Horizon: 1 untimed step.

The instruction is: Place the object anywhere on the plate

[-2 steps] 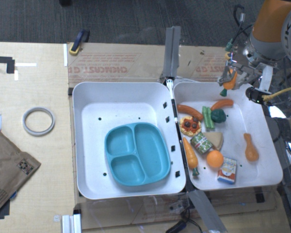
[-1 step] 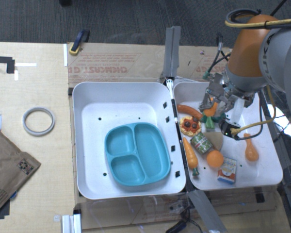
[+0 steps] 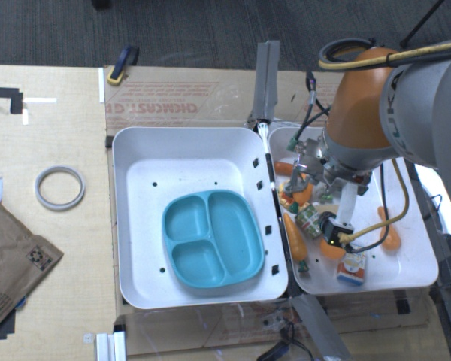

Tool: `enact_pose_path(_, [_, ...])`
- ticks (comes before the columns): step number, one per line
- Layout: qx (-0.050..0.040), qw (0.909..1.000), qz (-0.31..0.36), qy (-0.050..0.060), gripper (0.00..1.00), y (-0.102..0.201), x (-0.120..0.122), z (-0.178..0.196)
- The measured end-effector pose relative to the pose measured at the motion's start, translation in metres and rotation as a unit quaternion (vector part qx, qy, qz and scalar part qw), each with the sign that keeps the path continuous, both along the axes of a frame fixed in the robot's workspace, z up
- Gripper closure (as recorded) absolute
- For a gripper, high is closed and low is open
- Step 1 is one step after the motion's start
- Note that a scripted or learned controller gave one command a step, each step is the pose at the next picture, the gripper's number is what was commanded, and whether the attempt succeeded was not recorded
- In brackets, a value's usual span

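Near edge, right bin point(image 3: 406, 277): carton point(image 3: 351, 269) by the front rim, carrots point(image 3: 294, 235) packed against the left wall w/ other food, little free room there. Gripper point(image 3: 313, 194) sits low over that clutter under the arm point(image 3: 376, 104); I can't tell jaw opening or whether anything's held. Left bin point(image 3: 135, 201): plate point(image 3: 212, 237) centred, bare floor all round it. Tape ring point(image 3: 60, 187) on bench, far left.

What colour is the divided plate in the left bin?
Light blue, or turquoise; the plate shows in the camera view.
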<state>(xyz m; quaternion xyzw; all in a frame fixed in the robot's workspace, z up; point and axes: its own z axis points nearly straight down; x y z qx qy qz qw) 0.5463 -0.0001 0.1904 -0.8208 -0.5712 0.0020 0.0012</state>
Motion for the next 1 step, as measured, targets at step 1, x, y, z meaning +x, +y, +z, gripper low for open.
enact_pose_path(1, [-0.0001,1.0000,0.000,0.000,0.00,-0.0003,0.0000,0.0001])
